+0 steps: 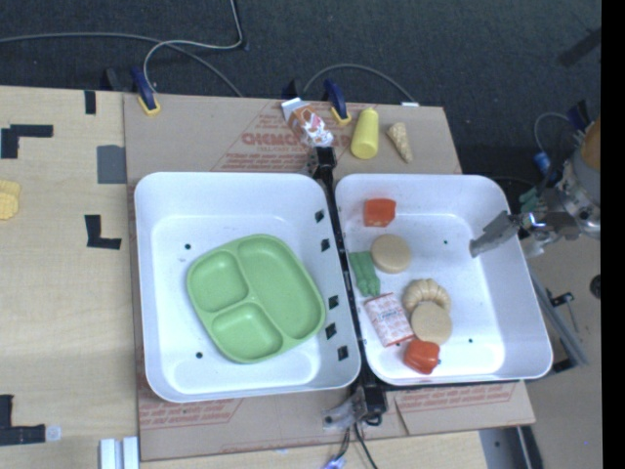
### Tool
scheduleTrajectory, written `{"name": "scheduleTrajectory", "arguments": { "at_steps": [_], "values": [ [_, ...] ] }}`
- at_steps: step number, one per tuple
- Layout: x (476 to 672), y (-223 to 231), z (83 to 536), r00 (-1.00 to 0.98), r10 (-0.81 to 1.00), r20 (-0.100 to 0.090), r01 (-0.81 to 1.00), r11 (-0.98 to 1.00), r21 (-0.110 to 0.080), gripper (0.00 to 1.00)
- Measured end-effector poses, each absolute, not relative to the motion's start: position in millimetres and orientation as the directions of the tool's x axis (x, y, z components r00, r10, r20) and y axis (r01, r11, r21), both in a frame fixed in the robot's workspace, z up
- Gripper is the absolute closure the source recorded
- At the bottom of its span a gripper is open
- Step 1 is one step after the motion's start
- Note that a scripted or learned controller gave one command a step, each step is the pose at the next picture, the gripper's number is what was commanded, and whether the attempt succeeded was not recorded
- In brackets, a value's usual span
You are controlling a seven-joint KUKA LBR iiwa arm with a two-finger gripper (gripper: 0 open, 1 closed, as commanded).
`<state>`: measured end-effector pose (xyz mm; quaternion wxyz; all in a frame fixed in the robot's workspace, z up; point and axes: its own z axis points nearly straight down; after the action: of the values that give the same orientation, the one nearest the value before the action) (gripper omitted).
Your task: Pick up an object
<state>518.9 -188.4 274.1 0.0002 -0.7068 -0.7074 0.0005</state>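
The right bin (488,360) holds several small items. An orange-red block (379,211) lies near the back and a beige disc (392,254) sits just in front of it, with a green strip (363,272) to its left. Further forward are a croissant-like piece (426,292), a second beige disc (431,322), a red-and-white packet (388,319) and a red lump (421,356). My gripper (491,233) hangs over the bin's right rim, well to the right of the items and touching none of them.
The left bin (156,262) holds a green divided plate (256,296). Behind the bins on the cardboard lie a yellow bottle (364,133), a tan cone (400,142) and a small carton (308,123). Blue clamps and cables sit along the back edge.
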Motion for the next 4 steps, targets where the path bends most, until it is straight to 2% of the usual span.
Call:
{"name": "scheduleTrajectory", "arguments": {
  "at_steps": [1, 2, 3, 4],
  "values": [
    [505.7, -143, 195, -0.002, 1.000, 0.001, 1.000, 0.002, -0.004, 0.00],
    [539.9, -128, 94, 0.000, 1.000, 0.000, 1.000, 0.000, -0.001, 0.00],
    [539.8, -127, 103, -0.001, 1.000, 0.001, 1.000, 0.001, -0.002, 1.00],
    [539.7, -127, 102, -0.001, 1.000, 0.001, 1.000, 0.001, -0.002, 0.00]
  ]
}}
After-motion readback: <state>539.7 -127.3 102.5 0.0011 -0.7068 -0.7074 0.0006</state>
